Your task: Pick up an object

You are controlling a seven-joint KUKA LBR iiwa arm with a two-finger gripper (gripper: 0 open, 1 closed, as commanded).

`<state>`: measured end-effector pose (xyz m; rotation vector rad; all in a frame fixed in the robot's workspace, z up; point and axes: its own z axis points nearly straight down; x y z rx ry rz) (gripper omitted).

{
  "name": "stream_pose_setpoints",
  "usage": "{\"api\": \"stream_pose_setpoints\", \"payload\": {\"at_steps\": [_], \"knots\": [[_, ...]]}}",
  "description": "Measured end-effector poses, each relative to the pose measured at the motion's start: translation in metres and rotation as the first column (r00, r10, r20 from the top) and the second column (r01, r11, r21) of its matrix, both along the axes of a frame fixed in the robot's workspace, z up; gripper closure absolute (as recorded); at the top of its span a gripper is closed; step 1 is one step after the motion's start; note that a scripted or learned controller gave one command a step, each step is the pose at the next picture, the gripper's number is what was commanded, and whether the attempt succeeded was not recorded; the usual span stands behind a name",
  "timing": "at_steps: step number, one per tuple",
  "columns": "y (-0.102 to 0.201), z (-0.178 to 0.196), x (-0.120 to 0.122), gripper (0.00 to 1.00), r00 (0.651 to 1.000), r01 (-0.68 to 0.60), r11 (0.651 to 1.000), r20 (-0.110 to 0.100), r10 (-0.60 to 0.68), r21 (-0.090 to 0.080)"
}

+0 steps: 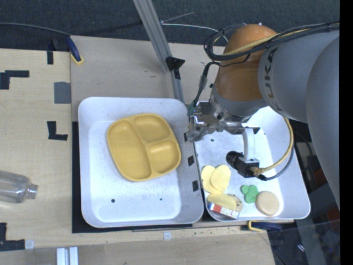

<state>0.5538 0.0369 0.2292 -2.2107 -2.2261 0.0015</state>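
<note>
Broadly, the grey arm (242,76) takes up the upper right, bent down over the right bin (295,197). Beneath everything lies the pale worktop (33,104), which carries the 2 white bins side by side.

The left bin (88,109) holds 1 thing, a yellow divided plate (143,146) lying flat in its upper half. A clear bottle (14,186) lies on its side on the worktop, well apart from both bins.

The gripper (194,130) hangs low at the wall where the bins meet, just beside the plate's right edge. Whether it is spread or pressed together I cannot tell, and nothing shows in its hold.

The smaller candidates sit in the near end of the right bin:
- pale yellow slices (217,178), overlapping
- a tan round piece (268,202)
- a yellow and red block (225,205), touching the slices
- a small green piece (249,192), just beside the round piece

Judging from this, no pick has been made yet. The main risk is the gripper's place. Descending here, it would probably strike the shared bin wall or only catch the plate's thin rim, which would likely slip. The cluster is near, but its pieces are packed, so a grasp there might nudge neighbours or pinch 2 at once.
</note>
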Motion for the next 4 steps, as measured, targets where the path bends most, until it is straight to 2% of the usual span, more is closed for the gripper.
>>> {"api": "stream_pose_setpoints", "payload": {"at_steps": [1,2,3,4], "knots": [[-0.003,-0.001,0.001,0.00,1.000,0.004,1.000,0.001,-0.004,-0.002],[-0.003,0.009,0.001,1.00,1.000,0.002,1.000,0.000,-0.002,0.000],[-0.003,-0.006,0.001,1.00,1.000,0.006,1.000,0.000,-0.006,-0.004],[0.003,-0.043,0.005,1.00,1.000,0.005,1.000,-0.003,-0.005,-0.004]]}}
